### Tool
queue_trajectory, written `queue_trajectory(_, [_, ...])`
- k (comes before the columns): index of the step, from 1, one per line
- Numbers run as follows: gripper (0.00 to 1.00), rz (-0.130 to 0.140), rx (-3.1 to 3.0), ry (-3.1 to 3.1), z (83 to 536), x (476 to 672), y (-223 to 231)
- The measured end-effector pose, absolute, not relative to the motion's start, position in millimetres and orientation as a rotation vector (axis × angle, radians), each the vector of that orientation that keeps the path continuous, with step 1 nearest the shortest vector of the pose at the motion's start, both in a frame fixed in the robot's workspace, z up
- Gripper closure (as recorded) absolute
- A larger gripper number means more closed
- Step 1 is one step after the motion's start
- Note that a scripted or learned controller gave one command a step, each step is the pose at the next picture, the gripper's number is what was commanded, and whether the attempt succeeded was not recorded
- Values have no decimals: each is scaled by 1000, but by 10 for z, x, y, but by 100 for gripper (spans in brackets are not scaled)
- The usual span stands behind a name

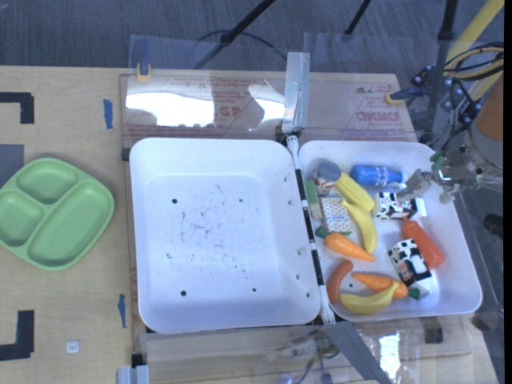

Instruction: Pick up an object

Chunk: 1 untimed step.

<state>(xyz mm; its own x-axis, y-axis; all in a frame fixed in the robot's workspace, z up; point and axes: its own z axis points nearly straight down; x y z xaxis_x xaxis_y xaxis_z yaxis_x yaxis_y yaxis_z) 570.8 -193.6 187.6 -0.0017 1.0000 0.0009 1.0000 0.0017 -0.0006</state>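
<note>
The right bin [468, 290] holds a heap of toy food. A blue can [376, 174] lies at the back, with a yellow banana [358, 201] just in front of it. A carrot [349, 246] sits near the divider, and a second banana [370, 299] rests at the front under another carrot [378, 280]. Two cow-patterned pieces [398, 206] [410, 264] and an orange-red piece [424, 243] lie toward the right. My gripper [422, 184] hangs over the right bin's back right part, above the upper cow-patterned piece. I see nothing held in it.
The left bin [216, 214] is scuffed white. A green divided plate [52, 212] lies on the bench at far left. Clear plastic walls [296, 94] stand behind both bins. Tripod legs and cables crowd the back right beside the arm [480, 146].
</note>
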Motion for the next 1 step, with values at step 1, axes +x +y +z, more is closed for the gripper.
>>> queue_trajectory(1, [0, 1, -2356, -2073, 1658, 5616, -1478])
